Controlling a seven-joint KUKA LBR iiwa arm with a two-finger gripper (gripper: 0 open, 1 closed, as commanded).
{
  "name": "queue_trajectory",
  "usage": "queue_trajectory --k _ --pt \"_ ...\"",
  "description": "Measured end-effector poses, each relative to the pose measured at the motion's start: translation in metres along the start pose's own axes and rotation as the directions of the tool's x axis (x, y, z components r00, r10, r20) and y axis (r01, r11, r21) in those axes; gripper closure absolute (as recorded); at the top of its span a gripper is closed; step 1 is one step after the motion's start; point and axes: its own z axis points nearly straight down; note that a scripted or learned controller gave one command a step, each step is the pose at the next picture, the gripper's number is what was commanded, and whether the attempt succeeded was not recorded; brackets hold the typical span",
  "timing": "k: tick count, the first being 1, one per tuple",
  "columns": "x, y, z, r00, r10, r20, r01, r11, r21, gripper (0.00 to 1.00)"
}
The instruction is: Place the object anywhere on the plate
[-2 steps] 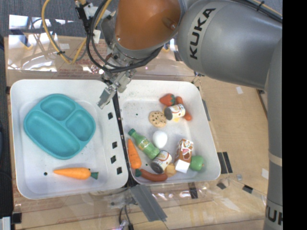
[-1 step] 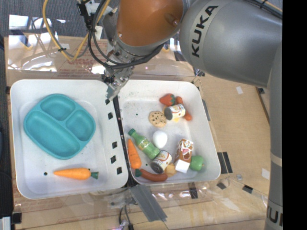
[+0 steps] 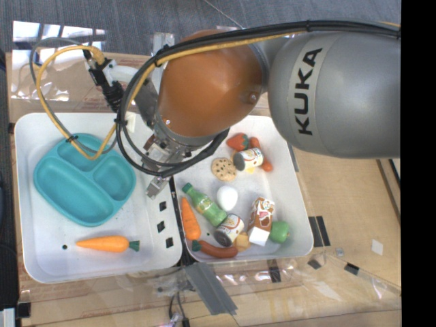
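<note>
From the camera above the tabletop, the grey arm's orange band hides most of the wrist, and the jaws (image 3: 155, 182) sit just over the ridge where the two white bins meet. Whether they are apart or together cannot be told, and nothing can be made out between them.

The turquoise plate (image 3: 82, 182) lies to the jaws' left in the left bin (image 3: 27, 203). The only loose thing in that bin is a carrot (image 3: 105, 244), below and left of the jaws, well apart from the plate's lower rim. If it is the object meant, it is not yet on the plate.

The likely troubles are these. A blind descent here could strike the bin ridge rather than any object. The yellow cable (image 3: 51, 111) loops down across the plate's upper edge, so a sweep leftward might snag it or drag the plate. A thin carrot lying flat could roll or slip from a shallow pinch.

Open room is good to the left, with bare white floor between carrot and plate and along the bin's lower wall. To the jaws' right, the right bin (image 3: 289, 176) is crowded: a green bottle (image 3: 204, 205), an egg (image 3: 227, 197) and a cookie (image 3: 223, 169) lie close together, leaving little clearance.
</note>
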Motion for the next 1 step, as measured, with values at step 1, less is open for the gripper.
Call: queue_trajectory --k 1 --pt "0.0088 0.0838 0.0636 0.987 0.159 0.002 -0.159 0.987 -0.004 1.0"
